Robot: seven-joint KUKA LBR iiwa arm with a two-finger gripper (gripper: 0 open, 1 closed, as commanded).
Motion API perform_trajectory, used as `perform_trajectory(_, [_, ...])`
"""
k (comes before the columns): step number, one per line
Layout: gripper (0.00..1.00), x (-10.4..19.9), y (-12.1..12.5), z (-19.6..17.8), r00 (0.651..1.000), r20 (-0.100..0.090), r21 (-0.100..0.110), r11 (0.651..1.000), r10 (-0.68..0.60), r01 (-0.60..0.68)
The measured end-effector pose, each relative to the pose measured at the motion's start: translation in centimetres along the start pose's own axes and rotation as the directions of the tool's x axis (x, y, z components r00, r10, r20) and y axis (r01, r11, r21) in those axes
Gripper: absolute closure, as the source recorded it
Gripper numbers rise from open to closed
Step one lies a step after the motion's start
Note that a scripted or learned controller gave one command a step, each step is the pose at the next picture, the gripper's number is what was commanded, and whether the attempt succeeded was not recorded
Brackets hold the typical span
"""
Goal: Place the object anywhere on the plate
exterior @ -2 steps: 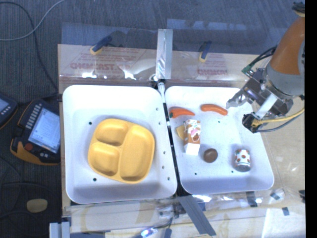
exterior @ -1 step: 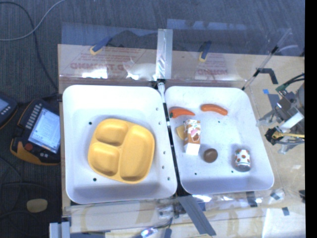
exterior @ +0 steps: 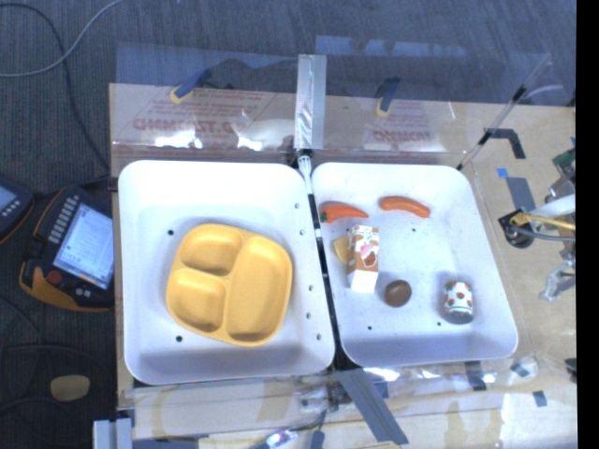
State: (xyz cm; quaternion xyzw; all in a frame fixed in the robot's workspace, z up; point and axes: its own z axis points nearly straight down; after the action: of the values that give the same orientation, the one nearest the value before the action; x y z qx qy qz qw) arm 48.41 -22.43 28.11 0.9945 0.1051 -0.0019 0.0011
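Note:
A yellow divided plate (exterior: 229,282) lies in the left white bin (exterior: 140,204). The right white bin (exterior: 477,213) holds an orange carrot with a green end (exterior: 342,212), an orange sausage-shaped piece (exterior: 404,206), a small printed carton (exterior: 363,257), a brown ball (exterior: 398,293) and a small can with red spots (exterior: 458,299). My gripper (exterior: 560,283) is partly in view at the far right edge, outside the right bin and well away from all the objects. Nothing shows in its grasp.
A teach pendant (exterior: 80,246) lies on the floor left of the bench. Taped plastic sheeting (exterior: 234,120) runs behind both bins. A raised divider (exterior: 318,260) separates the two bins. Tape marks and clamps (exterior: 505,143) dot the bench at the right.

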Motion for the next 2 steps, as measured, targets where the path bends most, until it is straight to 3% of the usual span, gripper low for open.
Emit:
perform_trajectory(1, [1.0, 0.03, -0.02, -0.81, 1.0, 0.006, 0.0, 1.0, -0.003, 0.003])
perform_trajectory(2, [0.0, 0.01, 0.0, -0.81, 1.0, 0.006, -0.001, 1.0, -0.003, 0.003])
